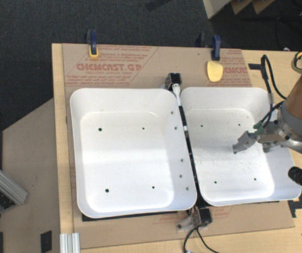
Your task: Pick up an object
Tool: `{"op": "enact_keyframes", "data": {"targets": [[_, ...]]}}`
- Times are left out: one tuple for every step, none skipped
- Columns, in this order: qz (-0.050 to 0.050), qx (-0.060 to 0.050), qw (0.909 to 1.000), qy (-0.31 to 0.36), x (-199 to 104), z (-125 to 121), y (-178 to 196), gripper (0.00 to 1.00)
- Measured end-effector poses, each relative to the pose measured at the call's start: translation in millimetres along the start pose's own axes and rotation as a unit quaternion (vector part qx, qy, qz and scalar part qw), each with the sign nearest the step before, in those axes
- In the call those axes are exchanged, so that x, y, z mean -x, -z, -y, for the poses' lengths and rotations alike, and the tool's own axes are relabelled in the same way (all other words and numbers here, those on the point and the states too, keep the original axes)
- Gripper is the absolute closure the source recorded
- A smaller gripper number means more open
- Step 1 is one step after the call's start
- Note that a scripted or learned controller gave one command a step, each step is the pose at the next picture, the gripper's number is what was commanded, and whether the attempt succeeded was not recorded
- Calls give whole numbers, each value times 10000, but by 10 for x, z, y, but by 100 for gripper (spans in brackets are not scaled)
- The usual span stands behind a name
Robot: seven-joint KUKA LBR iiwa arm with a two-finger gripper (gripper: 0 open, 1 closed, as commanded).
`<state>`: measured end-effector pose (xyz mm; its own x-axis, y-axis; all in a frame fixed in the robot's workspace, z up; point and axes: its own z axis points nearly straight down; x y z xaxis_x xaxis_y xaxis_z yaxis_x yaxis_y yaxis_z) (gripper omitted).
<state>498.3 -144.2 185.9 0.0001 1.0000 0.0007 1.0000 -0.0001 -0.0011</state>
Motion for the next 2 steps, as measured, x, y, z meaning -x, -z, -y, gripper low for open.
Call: {"op": "enact_keyframes", "data": {"targets": [[42,115,9999,6,218,-201,2340,0],[22,37,10000,7,204,-193,2346,100]]}}
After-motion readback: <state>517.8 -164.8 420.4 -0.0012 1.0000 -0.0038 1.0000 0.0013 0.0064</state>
